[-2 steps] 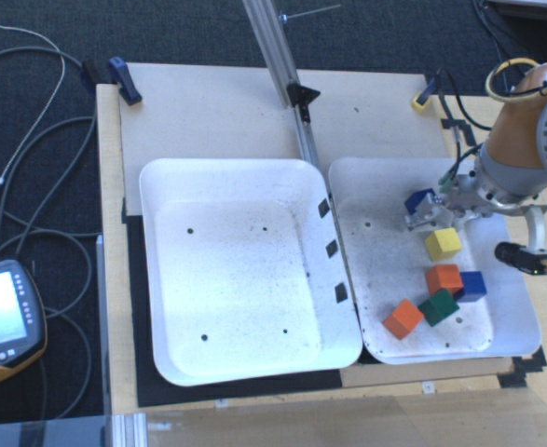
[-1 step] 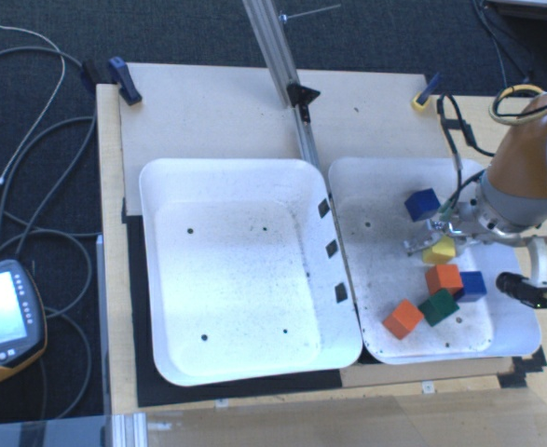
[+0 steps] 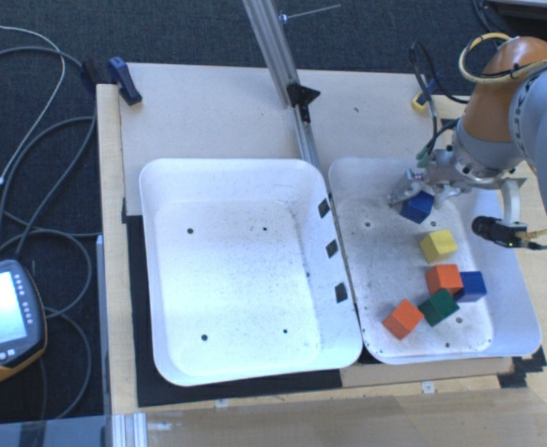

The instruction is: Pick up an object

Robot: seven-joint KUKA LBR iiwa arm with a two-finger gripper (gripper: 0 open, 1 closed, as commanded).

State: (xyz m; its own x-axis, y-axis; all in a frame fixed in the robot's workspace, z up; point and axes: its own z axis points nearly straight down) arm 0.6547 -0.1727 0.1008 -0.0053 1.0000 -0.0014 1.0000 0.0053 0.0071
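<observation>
The grey arm's wrist covers much of the claw (image 3: 420,196), so its fingers are hard to make out, but a small blue cube (image 3: 417,207) sits clamped between them, over the upper part of the right shallow white bin (image 3: 366,250). Lower in that bin lie a yellow cube (image 3: 438,245), two orange cubes (image 3: 444,277), a green cube (image 3: 438,307) and another blue cube (image 3: 472,285), clustered.

Two bins side by side on the bench (image 3: 208,119), five blocks clustered in the right bin (image 3: 376,250), gripper (image 3: 422,194) above them, a sixth block (image 3: 417,207) between its fingers.
</observation>
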